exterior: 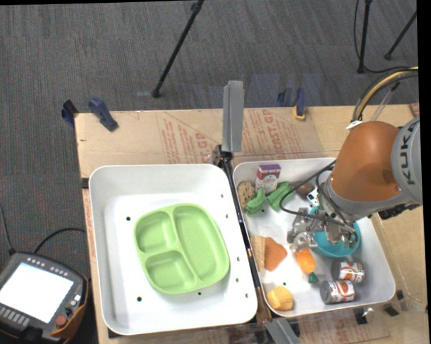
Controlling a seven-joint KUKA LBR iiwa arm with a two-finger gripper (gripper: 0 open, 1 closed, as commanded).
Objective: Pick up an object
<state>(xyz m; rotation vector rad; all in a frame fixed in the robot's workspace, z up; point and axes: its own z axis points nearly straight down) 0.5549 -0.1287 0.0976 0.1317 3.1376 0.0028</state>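
A: White plastic, 2 shallow bins side by side on a cardboard-topped bench (pixel 165 138). What's in the left bin (pixel 110 199)?

B: 1 green plate (pixel 181 247) with 3 compartments, lying flat near the middle.

A: And the right bin (pixel 381 268)?

B: That one is crowded. A small purple and white carton (pixel 268 176) stands near the far wall, with a green toy (pixel 269 197) just in front of it and a cookie (pixel 245 193) to its left. Lower down there is an orange wedge (pixel 274 253) beside a waffle-patterned piece (pixel 258 248), a yellow lump (pixel 280 297) at the near edge, and 2 cans (pixel 344 282) lying close together in the near right corner.

A: Where is the arm?

B: The arm's orange band (pixel 367 162) hangs over the right bin, and the gripper (pixel 311 233) points down near the bin's middle, right over a blue bowl (pixel 339 244). A small carrot (pixel 305 260) lies just below the gripper, touching or nearly touching the bowl's rim.

A: Is it gripping anything?

B: I can't tell. The metal parts at the tip are too cluttered to make out, and I see nothing clearly held there.

A: Anything off the bench?

B: A handheld screen (pixel 36 294) sits on the carpet at the lower left.
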